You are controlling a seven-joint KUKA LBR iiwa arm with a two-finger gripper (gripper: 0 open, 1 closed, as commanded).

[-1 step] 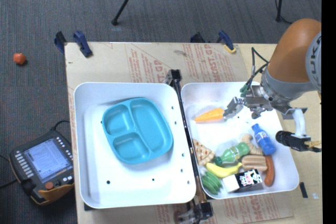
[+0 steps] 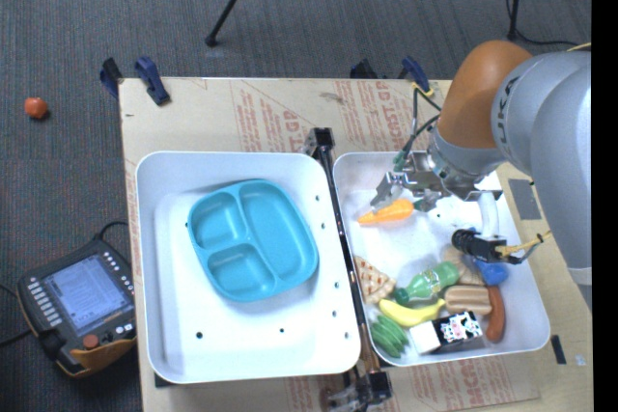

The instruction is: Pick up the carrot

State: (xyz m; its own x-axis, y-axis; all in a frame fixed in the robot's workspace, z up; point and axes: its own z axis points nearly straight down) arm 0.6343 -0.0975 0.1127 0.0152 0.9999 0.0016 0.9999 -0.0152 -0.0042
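The orange carrot lies level in the upper left part of the right bin, its tip pointing left. My gripper comes down from the right onto the carrot's thick right end. Its dark fingers stand on either side of that end and are shut on it. The grey arm with its orange band covers the bin's upper right corner.
The left bin holds a blue divided plate. In the right bin's front half lie a waffle, a green bottle, a banana, a sausage and other toy foods. A black divider runs between the bins.
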